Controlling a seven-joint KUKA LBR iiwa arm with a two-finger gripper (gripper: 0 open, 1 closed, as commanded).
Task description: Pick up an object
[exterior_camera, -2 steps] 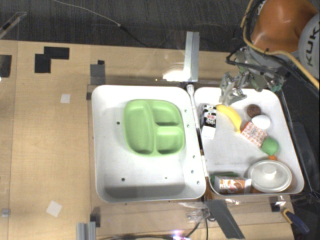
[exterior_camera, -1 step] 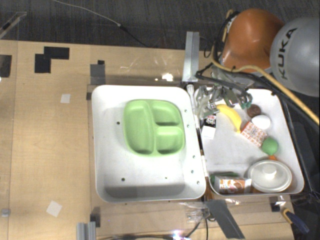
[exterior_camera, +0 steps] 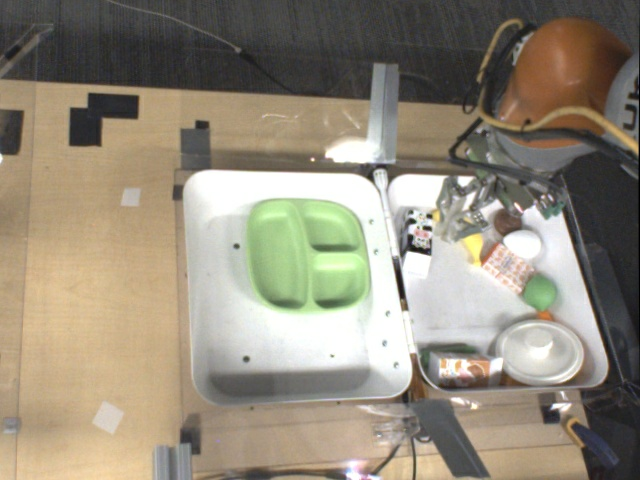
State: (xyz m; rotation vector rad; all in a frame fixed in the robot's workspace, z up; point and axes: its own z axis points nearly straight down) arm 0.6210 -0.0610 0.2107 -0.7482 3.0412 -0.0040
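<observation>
Over the right bin (exterior_camera: 590, 298) the gripper (exterior_camera: 462, 211) hangs near its far wall, whether open or closed I cannot tell, with a yellow piece (exterior_camera: 472, 247) just beneath and a green ball (exterior_camera: 540, 292) nearer.

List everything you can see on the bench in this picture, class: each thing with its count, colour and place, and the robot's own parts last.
bins: 2, white, side by side on the bench
divided plate: 1, green, in the left bin
bowl: 1, white, near corner of the right bin
green ball: 1, green, right bin, just beyond the bowl
patterned packet: 1, red and white, middle of the right bin
box: 1, black and white, right bin by the divider
arm: 1, grey with orange band, above the right bin
gripper: 1, metallic, low over the right bin's far end
</observation>
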